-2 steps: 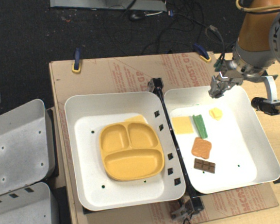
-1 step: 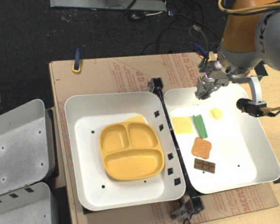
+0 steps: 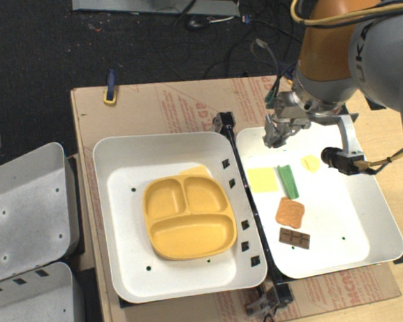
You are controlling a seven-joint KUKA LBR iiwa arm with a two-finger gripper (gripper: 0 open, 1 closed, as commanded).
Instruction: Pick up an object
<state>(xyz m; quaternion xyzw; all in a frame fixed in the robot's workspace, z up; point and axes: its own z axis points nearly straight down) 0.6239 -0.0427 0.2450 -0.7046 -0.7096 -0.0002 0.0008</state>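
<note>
The right bin (image 3: 377, 239) holds a pale yellow square (image 3: 262, 180), a green stick (image 3: 287, 181), a small yellow piece (image 3: 310, 163), an orange piece (image 3: 290, 213) and a brown chocolate-like bar (image 3: 294, 238). My gripper (image 3: 275, 138) hangs over the bin's far left corner, just above and behind the yellow square and the green stick. I see nothing between its fingers.
The left bin (image 3: 121, 199) carries a yellow divided tray (image 3: 189, 216). A black divider (image 3: 240, 188) runs between the bins. A black fixture (image 3: 342, 160) juts from the arm over the right bin. Grey lids (image 3: 23, 207) lie at the left.
</note>
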